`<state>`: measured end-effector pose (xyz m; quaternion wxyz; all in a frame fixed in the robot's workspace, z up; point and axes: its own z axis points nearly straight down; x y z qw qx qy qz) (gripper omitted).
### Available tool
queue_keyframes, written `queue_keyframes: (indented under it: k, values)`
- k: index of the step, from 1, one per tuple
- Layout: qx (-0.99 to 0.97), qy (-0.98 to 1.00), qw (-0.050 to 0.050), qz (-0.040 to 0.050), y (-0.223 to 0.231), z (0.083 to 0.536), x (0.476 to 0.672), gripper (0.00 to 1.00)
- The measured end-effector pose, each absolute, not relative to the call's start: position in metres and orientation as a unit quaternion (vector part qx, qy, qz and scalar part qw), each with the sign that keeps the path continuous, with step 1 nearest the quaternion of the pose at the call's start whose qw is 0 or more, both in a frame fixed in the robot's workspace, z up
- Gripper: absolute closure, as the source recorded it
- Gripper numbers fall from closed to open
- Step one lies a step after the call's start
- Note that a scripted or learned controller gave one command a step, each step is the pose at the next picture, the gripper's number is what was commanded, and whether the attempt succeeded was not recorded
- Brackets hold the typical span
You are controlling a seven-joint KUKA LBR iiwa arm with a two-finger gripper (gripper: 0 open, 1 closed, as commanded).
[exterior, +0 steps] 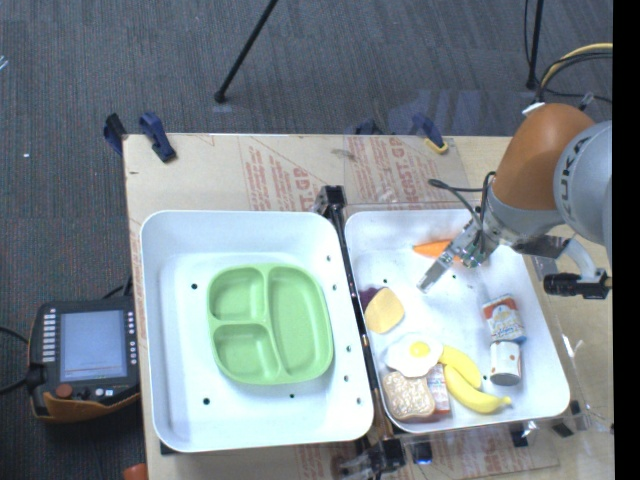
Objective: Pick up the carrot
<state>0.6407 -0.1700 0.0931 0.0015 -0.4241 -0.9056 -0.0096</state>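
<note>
Small orange carrot point(434, 249) lying flat in the right-hand shallow white bin point(552, 348), near its far edge, toward the counter's point(250, 168) back edge. Jaws point(452, 261) of the grey-and-orange arm low over the bin, just beside the carrot's nearer end, possibly touching; whether spread or closed, impossible to tell. No carrot visibly between them. Likely trouble: closing off-centre and nudging the carrot against the bin wall, or pinching only its tip and losing it on the lift. Pale yellow cheese slice point(384, 311), fried egg point(413, 352) and yellow banana point(465, 376) well clear toward the near edge.
</note>
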Motion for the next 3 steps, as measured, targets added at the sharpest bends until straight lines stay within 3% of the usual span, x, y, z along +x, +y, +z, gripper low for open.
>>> queue_keyframes:
  k: [1,2,3]
  values:
    - [-0.559,-0.829,0.004,-0.0099,-0.155,0.092,0.644,0.0]
    - [-0.694,-0.72,-0.002,-0.0042,-0.206,0.092,0.649,0.0]
    - [-0.692,-0.722,0.0,0.0001,-0.206,0.099,0.647,1.0]
